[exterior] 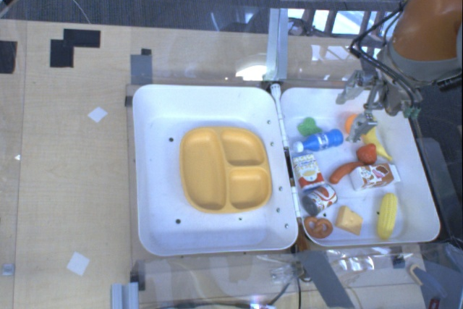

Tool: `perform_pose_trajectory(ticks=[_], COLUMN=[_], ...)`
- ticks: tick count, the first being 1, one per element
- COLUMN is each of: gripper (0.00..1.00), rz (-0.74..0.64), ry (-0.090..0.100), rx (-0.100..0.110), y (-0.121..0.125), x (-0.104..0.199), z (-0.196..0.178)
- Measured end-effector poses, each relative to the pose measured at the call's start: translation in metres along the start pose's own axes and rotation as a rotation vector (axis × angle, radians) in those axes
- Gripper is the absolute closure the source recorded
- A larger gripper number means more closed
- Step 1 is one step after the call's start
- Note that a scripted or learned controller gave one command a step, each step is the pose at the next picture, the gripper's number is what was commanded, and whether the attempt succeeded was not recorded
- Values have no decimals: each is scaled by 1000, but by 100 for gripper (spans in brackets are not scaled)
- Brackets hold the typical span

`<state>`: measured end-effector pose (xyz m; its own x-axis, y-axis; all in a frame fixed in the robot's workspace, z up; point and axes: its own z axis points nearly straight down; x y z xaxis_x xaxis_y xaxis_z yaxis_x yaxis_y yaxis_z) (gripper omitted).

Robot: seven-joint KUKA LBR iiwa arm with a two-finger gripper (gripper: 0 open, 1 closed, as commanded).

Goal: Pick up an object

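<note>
Fingers (pixel 369 114) of the gripper (pixel 370 109) look spread apart, and nothing sits between them. The gripper hangs over the far part of the right white bin (pixel 431 208), close to its far right corner, below the grey arm with the orange band (pixel 432 19).

All the loose objects lie in this right bin. Just under the fingers are a small orange piece (pixel 351 123) and a yellow banana-shaped toy (pixel 374 140), with a red rounded fruit toy (pixel 367 153) beside it. A green round toy (pixel 307 125) and a blue plastic bottle (pixel 323 140) lie to the left of them, near the wall between the bins. In the middle are a small printed drink carton (pixel 307 168), a red-orange sausage toy (pixel 343 171) and a white packet with red print (pixel 375 176). Nearer to the camera lie a dark tin can (pixel 320 197), a yellow cheese wedge (pixel 349 220), a yellow corn cob toy (pixel 388 214) and a brown round pastry toy (pixel 318 228).

The left white bin (pixel 155 155) holds a yellow plastic plate with three compartments (pixel 225 168). Both bins stand on the pale wooden tabletop (pixel 65 177).
</note>
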<state>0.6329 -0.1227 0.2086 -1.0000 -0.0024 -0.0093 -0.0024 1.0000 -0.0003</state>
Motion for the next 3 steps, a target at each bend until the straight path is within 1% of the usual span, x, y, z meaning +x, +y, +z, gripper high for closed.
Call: perform_pose_trajectory(ticks=[1, 2, 3], gripper=[0, 0, 0], rz=[97, 173, 434], ry=[9, 10, -1], rx=[0, -1, -1], y=[-85, -38, 27], x=[-2, -30, -2], z=[110, 121, 93])
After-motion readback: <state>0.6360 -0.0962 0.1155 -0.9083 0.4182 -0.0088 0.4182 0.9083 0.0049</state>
